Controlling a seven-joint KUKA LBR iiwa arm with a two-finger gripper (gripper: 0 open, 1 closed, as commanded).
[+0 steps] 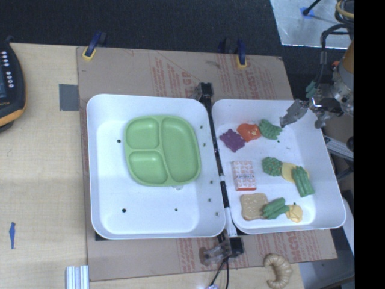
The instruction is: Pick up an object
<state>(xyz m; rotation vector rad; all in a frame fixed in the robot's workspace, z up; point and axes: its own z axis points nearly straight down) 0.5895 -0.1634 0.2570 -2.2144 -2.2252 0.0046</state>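
The counter (42, 179) is pale wood, with a brown cardboard sheet (150, 71) lying on it under two white bins. The left bin (108, 209) holds a green divided plate (162, 150), set toward its upper middle. The right bin (319, 161) holds the small toy foods.

The arm (343, 71) reaches in at the upper right, and its end effector (307, 112) hangs over the right bin's upper right corner. One grey finger (293, 113) points down-left toward the food and a second, darker one sits just to its right; they stand apart with nothing between them.

In the right bin, a green piece (269, 129) lies closest to the finger tip, just below and left of it, touching an orange piece (248, 131). A purple piece (231, 139) sits left of that. Lower down, a pink-and-white packet (243, 175) lies near the bin's left wall, with a toast slice (252, 206) below it. A green vegetable (275, 208) overlaps the toast's right edge, beside a small yellow piece (295, 212). A round green piece (272, 166), a pale yellow piece (288, 171) and a long green piece (302, 181) cluster at the middle right.

A tan curled object (278, 270) lies on the cardboard below the right bin. A handheld controller (9, 86) rests at the counter's left edge.
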